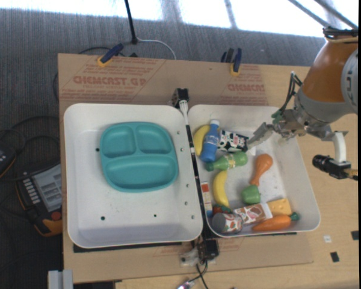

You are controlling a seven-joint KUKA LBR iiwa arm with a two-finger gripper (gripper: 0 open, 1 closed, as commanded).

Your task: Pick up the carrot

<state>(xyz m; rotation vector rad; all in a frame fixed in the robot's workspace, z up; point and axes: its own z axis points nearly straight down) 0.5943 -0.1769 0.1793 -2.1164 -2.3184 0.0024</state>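
Camera view is looking down on two white bins, and from where I stand the arm [334,71] is leaning in from the right over the far edge of the right bin [310,191]. Its gripper [262,132] is hanging low near the cow-patterned carton [233,141], holding nothing; how wide it is set I cannot tell, since the tip is a thin grey blur.

The carrot [274,223] is lying flat along the near wall of that bin, touching the cheese wedge [281,207] and just beside a labelled tube [248,214]. It is sitting well apart from the gripper, so I judge the reach is not yet aimed at it. A chicken drumstick [261,167] and two bananas [221,188] are crowding the space between. The teal tray [138,156] is resting alone in the left bin [84,221].
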